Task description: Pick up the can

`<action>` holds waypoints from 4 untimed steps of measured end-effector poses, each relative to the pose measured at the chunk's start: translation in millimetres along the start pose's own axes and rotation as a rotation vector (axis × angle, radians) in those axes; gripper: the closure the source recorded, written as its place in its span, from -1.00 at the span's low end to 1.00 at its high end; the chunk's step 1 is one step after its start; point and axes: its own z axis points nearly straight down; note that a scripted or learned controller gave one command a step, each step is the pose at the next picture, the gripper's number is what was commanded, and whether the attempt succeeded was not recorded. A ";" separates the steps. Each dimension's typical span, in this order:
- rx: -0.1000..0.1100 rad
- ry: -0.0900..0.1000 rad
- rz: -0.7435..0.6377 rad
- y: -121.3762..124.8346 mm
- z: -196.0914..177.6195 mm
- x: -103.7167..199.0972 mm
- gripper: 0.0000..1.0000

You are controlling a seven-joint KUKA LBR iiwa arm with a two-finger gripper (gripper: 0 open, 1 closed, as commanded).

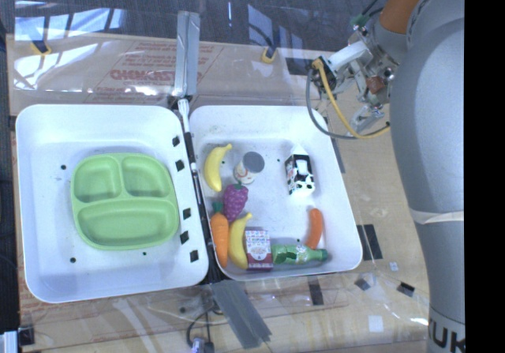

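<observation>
The can (251, 163) is small with a round grey top. It stands in the right bin (335, 178) near its middle, just right of a yellow banana (215, 166) and just above a bunch of purple grapes (235, 200). My gripper (369, 110) hangs above the bench beyond the right bin's far right corner, well up and right of the can and apart from it. A yellow cable loops beside the wrist. Nothing shows in the gripper.
The right bin also holds a cow-patterned carton (299, 174), an orange sausage (316, 227), a green bottle (300, 255), a red juice box (257, 249), a carrot (219, 239) and a second banana (237, 237). A green divided plate (124, 201) lies in the left bin (39, 146).
</observation>
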 end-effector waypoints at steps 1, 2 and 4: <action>-0.001 -0.001 -0.230 -24.5 -17.9 8.2 -1.00; 0.002 -0.005 -0.133 -56.3 84.1 -3.8 -1.00; 0.001 -0.003 -0.267 -108.6 145.8 -34.2 -1.00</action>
